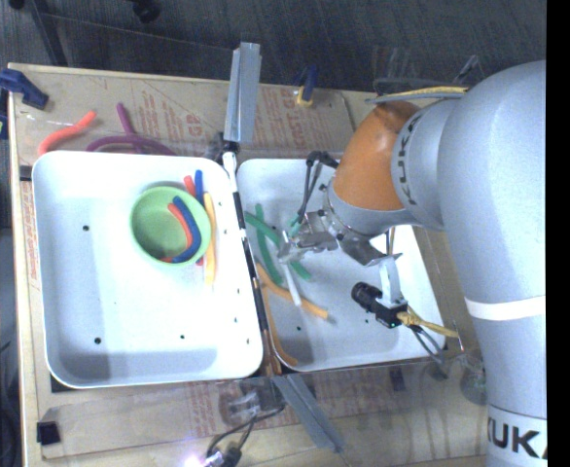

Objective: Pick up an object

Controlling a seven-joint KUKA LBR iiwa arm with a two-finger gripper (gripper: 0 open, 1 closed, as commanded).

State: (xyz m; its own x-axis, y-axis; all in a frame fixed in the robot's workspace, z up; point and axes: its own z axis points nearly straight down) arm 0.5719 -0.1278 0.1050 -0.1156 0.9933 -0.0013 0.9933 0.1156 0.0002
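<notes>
We saw two white bins side by side on a wooden bench, viewed from above. The grey arm (480, 163) reached in from the right, over the right bin (363, 353). Its gripper (300, 244) hung low over that bin's left half, among a scatter of thin sticks. Green sticks (264, 232) lay just left of the gripper, touching or nearly touching it, and a white stick (290, 285) ran down from under it. A yellow stick (309, 306) lay just below that, near the bin's middle. We could not tell how far the gripper was spread or whether it had hold of anything. Left of the right bin, the left bin (100, 348) held a green bowl (163, 227) with red, blue and yellow sticks resting on its right rim.
</notes>
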